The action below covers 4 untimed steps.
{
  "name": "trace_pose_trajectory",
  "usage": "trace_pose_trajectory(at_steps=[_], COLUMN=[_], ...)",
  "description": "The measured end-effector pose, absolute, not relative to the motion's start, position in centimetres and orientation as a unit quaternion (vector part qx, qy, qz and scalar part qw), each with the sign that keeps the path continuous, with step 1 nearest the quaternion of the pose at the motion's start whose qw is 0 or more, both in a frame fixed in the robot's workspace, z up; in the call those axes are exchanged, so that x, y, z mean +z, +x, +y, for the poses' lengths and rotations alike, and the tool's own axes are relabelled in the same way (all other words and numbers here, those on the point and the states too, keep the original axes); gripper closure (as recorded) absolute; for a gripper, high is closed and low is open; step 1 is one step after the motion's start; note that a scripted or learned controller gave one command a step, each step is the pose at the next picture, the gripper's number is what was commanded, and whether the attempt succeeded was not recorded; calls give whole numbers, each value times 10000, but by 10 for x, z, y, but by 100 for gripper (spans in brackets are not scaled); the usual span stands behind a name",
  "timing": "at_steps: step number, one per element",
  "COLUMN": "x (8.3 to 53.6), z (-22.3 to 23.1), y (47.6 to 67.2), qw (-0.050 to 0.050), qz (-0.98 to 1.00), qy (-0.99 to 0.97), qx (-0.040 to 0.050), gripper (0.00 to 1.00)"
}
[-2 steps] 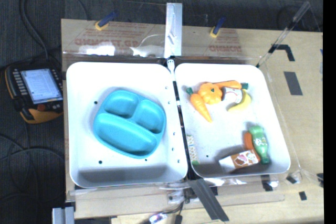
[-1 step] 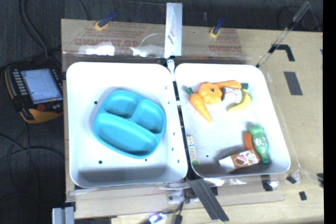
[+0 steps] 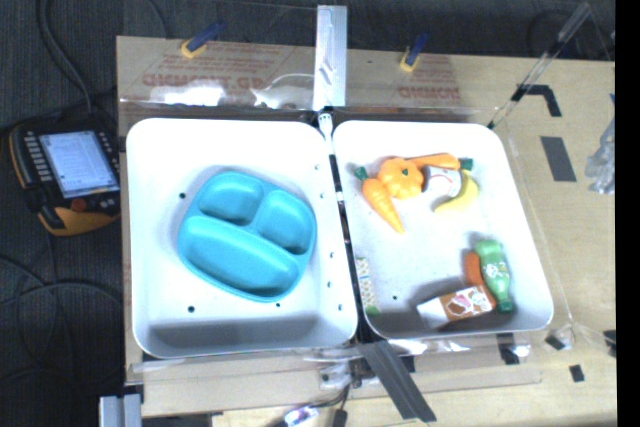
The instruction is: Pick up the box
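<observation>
Fingers first: I cannot tell from my feed whether they are wide or narrow.

On the camera view, two white bins sit side by side on the bench. The box point(image 3: 456, 305), a small carton with a white end and an orange-brown printed face, lies flat in the right bin point(image 3: 523, 215) down at its five o'clock corner, close to the near wall and skewed a little. At the box's one o'clock a green bottle point(image 3: 493, 273) lies on its side, and a small orange item point(image 3: 471, 265) sits against the bottle's nine o'clock side, right by the box's upper edge.

Toward twelve o'clock in that bin I see a cluster well apart from the box: a toy carrot point(image 3: 384, 201), a round orange toy point(image 3: 402, 175) touching it, and a banana point(image 3: 455, 198) at the cluster's four o'clock.

A blue divided tray point(image 3: 248, 233) with three compartments sits in the middle of the left bin point(image 3: 142, 215).

Off the bench at nine o'clock a teach pendant point(image 3: 65, 170) lies on the dark floor. Two blue-and-yellow clamps point(image 3: 203, 38) grip the bench's far edge at eleven and one o'clock.
</observation>
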<state>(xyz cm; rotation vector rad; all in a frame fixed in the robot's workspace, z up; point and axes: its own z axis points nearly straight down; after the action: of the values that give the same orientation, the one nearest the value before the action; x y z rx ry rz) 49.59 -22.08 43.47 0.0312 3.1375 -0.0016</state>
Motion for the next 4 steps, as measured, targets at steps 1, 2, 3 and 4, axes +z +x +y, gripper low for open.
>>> trace_pose_trajectory(at_steps=[1,2,3,4], x=[445,352,361,371], z=[-220,-162,-162,-162], y=[498,559,560,561], qw=[46,15,33,51], qz=[9999,9989,9989,9989], qy=[90,459,460,459], qx=[-12,-4,-19,-32], gripper=[100,100,100,100])
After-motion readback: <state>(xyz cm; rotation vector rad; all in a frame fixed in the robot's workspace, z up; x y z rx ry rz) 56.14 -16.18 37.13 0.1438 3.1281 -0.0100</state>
